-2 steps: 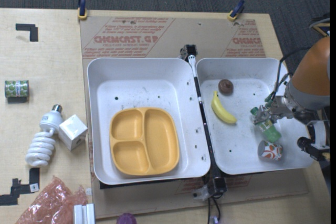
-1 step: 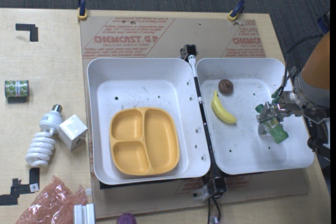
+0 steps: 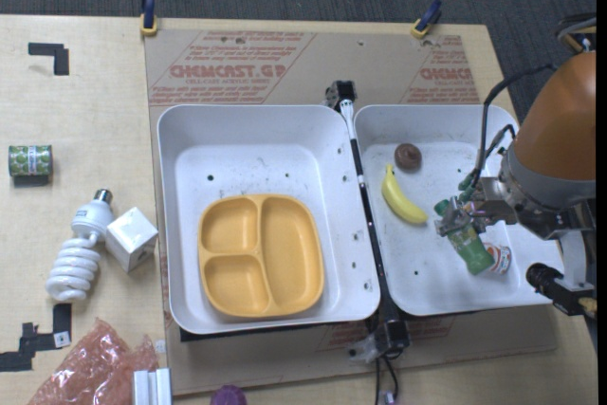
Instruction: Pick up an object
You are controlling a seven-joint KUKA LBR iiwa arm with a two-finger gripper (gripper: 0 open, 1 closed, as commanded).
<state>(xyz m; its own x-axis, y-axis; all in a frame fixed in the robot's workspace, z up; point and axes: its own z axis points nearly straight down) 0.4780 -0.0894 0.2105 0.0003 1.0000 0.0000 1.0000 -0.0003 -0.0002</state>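
A yellow divided tray (image 3: 261,253) is set in the left bin (image 3: 180,138), out of reach. In the right bin (image 3: 429,120), the gripper (image 3: 457,221) is lowered against a green bottle (image 3: 471,252), apparently for grasping; the jaw state cannot be told. A banana (image 3: 402,196) lies nearby.

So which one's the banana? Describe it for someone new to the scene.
Look in the right bin, the one the arm reaches into. The banana lies near its left wall, below a small brown donut. It is the only yellow, curved thing there.
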